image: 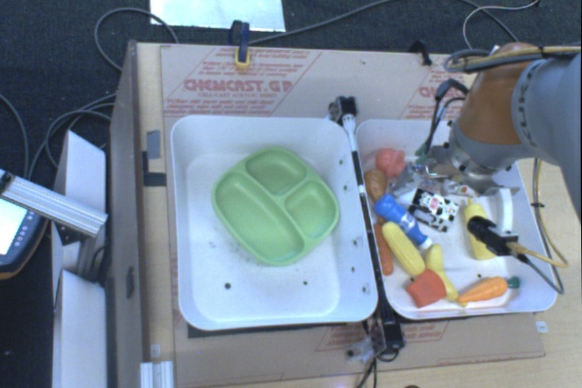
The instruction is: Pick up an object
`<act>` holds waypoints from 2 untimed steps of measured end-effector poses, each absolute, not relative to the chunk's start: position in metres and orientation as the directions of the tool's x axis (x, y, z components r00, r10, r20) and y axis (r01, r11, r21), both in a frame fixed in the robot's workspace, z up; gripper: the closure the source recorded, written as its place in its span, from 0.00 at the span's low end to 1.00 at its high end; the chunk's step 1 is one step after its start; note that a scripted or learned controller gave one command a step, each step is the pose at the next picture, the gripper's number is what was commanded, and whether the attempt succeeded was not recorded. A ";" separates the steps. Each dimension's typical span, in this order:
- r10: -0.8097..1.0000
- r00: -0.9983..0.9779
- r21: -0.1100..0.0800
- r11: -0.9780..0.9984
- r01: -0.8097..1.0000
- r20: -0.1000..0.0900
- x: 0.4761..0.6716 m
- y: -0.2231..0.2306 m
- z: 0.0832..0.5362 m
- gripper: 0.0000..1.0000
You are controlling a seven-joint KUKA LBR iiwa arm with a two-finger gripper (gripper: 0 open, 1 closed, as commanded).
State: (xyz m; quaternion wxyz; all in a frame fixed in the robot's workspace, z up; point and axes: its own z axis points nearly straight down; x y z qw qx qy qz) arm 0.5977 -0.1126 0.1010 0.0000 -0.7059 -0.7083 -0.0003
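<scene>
nearest to where the camera looks from, an orange toy carrot (484, 289) and a red block (426, 289) lie along the near wall of the right bin (526, 273), both flat on its floor. just behind them a yellow corn cob (403, 248) and a blue bottle (400, 218) lie slantwise, side by side, each with its long axis running from far-left to near-right. a pink piece (389, 161) sits at the far end of the pile. the left bin (195, 145) on the table holds a green sectioned plate (275, 206), well apart from the action.

the gripper (435, 180) is down low over the far half of the right bin, the grey arm with its orange band reaching in behind it. i can't tell from here whether it is released or clenched, and i see nothing plainly caught in it.

the likeliest target, to my eye, is the small spotted white piece (437, 207): it lies just beside the gripper on the side toward the camera, between the blue bottle and a yellow banana-like toy (475, 227). it looks boxy, with no clear long axis, so the approach would turn mostly on shifting a little toward the camera and dropping straight down, with the bottle crowding one side.
</scene>
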 end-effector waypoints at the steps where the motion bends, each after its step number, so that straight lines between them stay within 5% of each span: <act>1: 1.000 -0.001 0.001 0.001 1.000 0.000 0.571 -0.132 0.085 0.00; 2: 1.000 -0.002 0.003 0.002 1.000 -0.002 0.622 -0.096 0.085 0.00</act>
